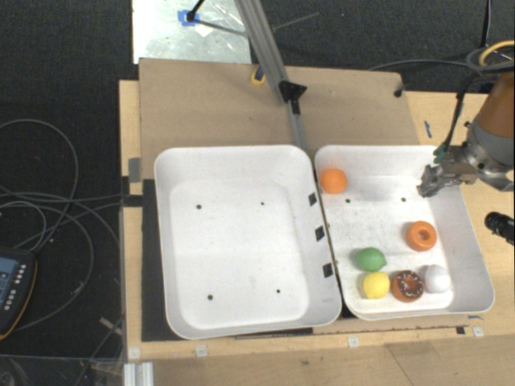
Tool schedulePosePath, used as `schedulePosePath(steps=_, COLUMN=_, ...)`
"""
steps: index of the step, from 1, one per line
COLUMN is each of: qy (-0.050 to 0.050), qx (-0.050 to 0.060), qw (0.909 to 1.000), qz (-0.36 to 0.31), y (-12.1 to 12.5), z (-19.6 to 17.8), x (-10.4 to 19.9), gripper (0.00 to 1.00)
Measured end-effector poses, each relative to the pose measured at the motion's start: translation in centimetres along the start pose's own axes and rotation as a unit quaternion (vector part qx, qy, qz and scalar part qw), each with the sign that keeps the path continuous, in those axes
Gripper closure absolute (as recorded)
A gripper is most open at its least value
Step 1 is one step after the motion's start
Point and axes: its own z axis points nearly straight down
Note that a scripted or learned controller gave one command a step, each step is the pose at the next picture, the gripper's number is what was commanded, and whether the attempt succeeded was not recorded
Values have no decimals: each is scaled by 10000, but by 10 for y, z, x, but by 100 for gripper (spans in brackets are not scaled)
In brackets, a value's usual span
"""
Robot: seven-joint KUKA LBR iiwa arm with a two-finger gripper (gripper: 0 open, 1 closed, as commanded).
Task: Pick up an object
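Observation:
In the right bin (386,163) lie an orange ball (333,181) at the back left, an orange ring (421,236) near the right wall, and a front row of a green lime shape (370,258), a yellow ball (376,285), a brown doughnut (407,285) and a white ball (437,279). My gripper (428,185) hangs over the bin's back right part, above and behind the orange ring, with nothing seen between its fingers.
The left bin (233,240) sits beside the right one, with black clips along the shared wall. A grey pole (269,47) slants in from the back. Cables lie on the dark floor at left.

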Motion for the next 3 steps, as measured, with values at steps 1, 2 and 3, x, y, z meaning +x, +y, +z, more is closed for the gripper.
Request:
schedulePosePath(steps=1, qy=-5, qx=-8, qw=10000, qz=5, y=-7, z=-59, x=-4, gripper=100)
schedulePosePath(steps=2, qy=18, qx=20, qw=10000, qz=-21, y=-5, z=-65, x=50, gripper=100)
schedulePosePath(steps=3, qy=19, qx=23, qw=10000, qz=-21, y=0, z=-67, x=99, gripper=100)
